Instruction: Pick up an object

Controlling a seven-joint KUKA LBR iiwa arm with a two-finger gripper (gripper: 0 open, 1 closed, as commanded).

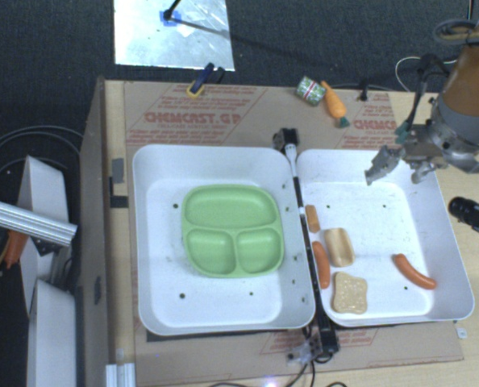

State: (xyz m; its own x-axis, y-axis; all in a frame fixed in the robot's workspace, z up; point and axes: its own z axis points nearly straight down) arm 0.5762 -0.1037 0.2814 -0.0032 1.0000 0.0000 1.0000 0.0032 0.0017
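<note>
A slice of toast lies nearest, in the right bin, with a sausage, a bread roll and another sausage close by, all loose and likely candidates for picking. The green tray fills the left bin. Farther back, the gripper hovers over the bin's far edge, fingers spread, holding nothing.

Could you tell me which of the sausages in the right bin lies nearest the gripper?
The sausage lying alone by the bin's right wall; the other rests against the left wall.
</note>
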